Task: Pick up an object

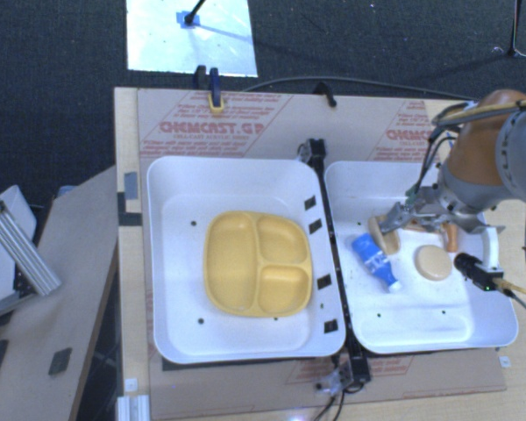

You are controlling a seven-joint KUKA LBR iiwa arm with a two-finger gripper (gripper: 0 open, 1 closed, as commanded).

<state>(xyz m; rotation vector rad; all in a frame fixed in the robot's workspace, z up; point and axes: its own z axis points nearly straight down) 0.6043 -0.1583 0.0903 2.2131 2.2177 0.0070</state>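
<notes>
- Camera view: the gripper [401, 219] hangs low in the right bin [421, 336], at about ten o'clock of its floor, likely placed for a grab; whether it is clenched, I cannot tell.
- Candidates lie close by: one blue bottle [374, 261] at its seven o'clock, one tan disc [433, 262] at four o'clock.
- One yellow divided plate [258, 263] fills the left bin [237, 178].
- Two bins on the table [272, 112].

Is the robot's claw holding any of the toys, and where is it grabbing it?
It cannot be told. The gripper is low in the right bin, right by a tan object near the blue bottle, but nothing shows clearly between its fingers.
</notes>
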